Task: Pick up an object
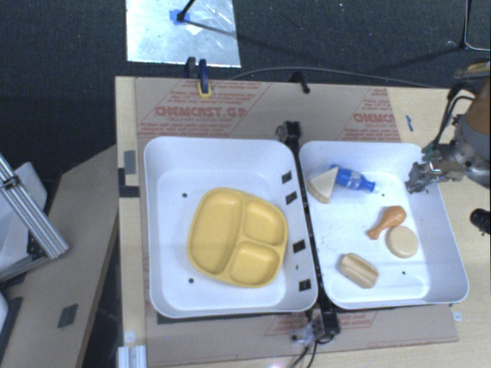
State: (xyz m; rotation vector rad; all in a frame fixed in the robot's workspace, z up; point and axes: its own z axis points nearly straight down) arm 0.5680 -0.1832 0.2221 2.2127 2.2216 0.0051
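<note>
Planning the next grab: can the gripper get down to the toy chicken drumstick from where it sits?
Probably yes. The gripper hovers over the right bin's far right edge; the drumstick lies uncovered, apart from the round cookie beside it.

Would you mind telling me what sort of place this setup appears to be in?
Probably a robotics lab test bench: two white bins clamped side by side on a board, toy food such as a drumstick and a yellow divided plate, and a robot arm's claw at the right bin's edge.

A yellow tray [238, 238] lies in a white bin [165, 167]; the bottle [355, 179] is blue.
</note>
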